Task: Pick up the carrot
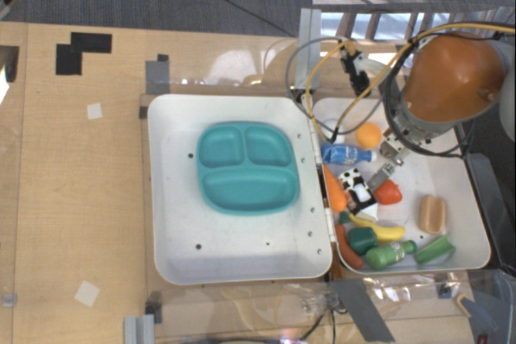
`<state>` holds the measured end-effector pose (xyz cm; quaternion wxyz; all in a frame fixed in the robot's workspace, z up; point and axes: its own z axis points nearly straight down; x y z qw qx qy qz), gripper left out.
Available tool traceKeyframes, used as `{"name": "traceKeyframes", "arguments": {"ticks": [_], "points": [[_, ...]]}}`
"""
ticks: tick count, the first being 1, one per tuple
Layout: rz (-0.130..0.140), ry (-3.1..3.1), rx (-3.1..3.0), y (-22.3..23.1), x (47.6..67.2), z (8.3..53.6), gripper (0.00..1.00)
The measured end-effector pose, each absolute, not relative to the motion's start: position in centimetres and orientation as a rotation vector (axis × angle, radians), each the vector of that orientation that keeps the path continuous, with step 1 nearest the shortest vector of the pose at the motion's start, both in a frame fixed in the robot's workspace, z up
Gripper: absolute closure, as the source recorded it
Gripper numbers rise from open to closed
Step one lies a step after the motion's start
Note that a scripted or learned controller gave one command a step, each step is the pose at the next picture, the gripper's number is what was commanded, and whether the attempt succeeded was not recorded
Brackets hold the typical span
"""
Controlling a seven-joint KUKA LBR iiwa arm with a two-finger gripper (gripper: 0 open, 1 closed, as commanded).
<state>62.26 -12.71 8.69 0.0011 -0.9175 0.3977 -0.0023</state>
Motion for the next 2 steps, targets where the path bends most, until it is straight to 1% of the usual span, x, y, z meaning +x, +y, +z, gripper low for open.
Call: {"name": "traceKeyframes", "arguments": {"ticks": [1, 2], "points": [[-0.008, 1.656, -2.660, -9.4, 66.2, 8.8, 0.00], [-0.012, 1.666, -2.658, -9.8, 66.3, 9.9, 1.00]]}}
